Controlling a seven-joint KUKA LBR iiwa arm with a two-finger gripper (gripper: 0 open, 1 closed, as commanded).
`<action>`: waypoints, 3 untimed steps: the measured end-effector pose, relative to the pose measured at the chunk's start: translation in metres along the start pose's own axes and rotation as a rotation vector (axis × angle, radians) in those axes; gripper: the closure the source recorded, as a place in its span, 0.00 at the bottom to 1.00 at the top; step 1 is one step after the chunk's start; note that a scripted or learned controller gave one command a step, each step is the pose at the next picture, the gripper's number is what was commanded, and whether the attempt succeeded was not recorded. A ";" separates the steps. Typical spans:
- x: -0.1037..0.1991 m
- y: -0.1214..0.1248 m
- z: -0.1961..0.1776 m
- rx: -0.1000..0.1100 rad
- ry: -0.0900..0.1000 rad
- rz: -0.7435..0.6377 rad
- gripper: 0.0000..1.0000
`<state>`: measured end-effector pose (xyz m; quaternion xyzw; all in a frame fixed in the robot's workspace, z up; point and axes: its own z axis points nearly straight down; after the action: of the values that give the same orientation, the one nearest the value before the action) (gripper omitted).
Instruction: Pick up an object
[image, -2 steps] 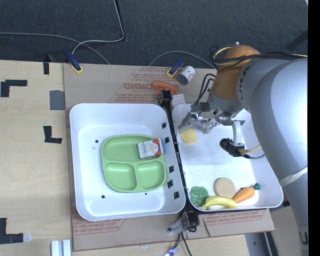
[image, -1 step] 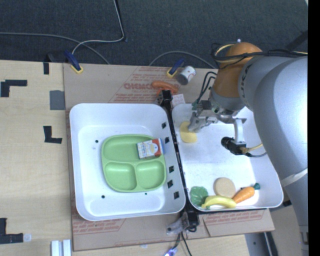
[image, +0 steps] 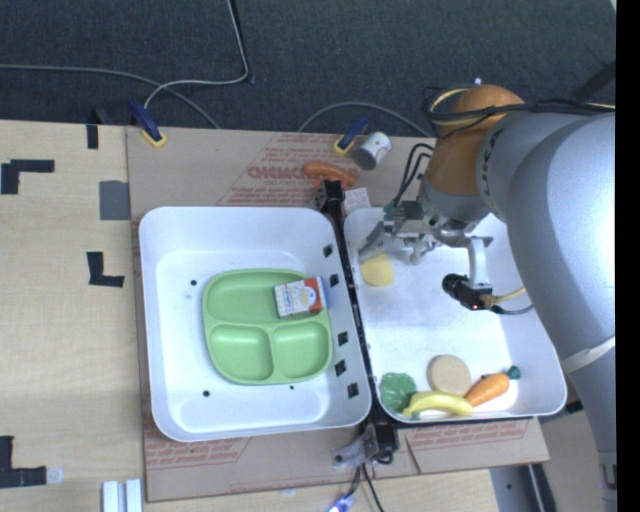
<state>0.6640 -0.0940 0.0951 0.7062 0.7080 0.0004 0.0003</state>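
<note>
Grey arm's gripper (image: 392, 243) poised at the right bin's (image: 530, 345) far-left part, just above a pale yellow object (image: 377, 271); whether it is released or clenched cannot be told.

Camera view — one fixed camera, mounted above the bench (image: 70, 300) and looking down at a slant, far enough back to take in both white bins whole. Left bin (image: 170, 250) and right bin (image: 530, 370) sit side by side mid-frame; a strip of dark floor (image: 300, 50) runs along the top edge. The arm (image: 560, 200) enters from the right, close under the lens — the gripper (image: 400, 235) is over the right bin's upper left corner, the left bin lying beyond it toward frame left.
</note>
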 end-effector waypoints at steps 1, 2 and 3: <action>-0.007 0.005 0.010 0.000 0.000 0.001 0.00; -0.005 0.005 0.010 0.000 -0.001 0.001 0.00; -0.006 -0.008 0.009 -0.001 -0.002 0.001 0.00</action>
<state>0.6560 -0.0998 0.0857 0.7067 0.7075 -0.0002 0.0014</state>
